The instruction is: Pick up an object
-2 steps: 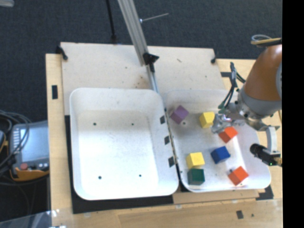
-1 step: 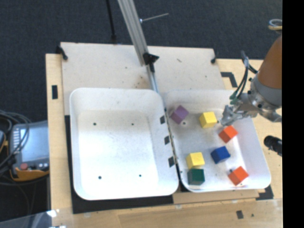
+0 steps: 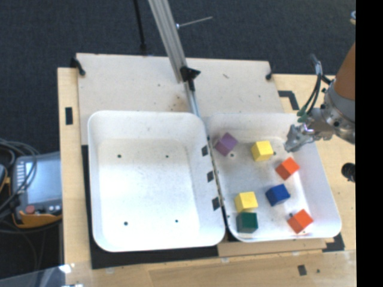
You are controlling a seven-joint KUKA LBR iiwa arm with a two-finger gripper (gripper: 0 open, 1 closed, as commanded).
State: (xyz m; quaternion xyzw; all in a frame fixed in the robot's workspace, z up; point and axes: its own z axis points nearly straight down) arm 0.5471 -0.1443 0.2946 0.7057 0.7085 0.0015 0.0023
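1. Since any block would serve, the orange cube point(image 3: 287, 168) nearest the gripper point(image 3: 295, 137) is the likely item; it lies near the right bin's point(image 3: 326, 187) right wall, toward its far edge.
2. Handling, judged: light, rigid, flat-faced; take it across two opposite faces.
3. Other stock, matte solid-coloured cubes: purple point(image 3: 225, 143), two yellow point(image 3: 262, 150) point(image 3: 246, 201), blue point(image 3: 277, 194), green point(image 3: 246, 222), second orange point(image 3: 300, 220).
4. Bins: smooth white, shallow, round-cornered.
5. Fingers: opening not discernible; nothing visibly held.

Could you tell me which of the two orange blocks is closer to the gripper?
The upper orange block, just below the gripper and right of the upper yellow block; the other orange block sits at the bin's bottom corner.
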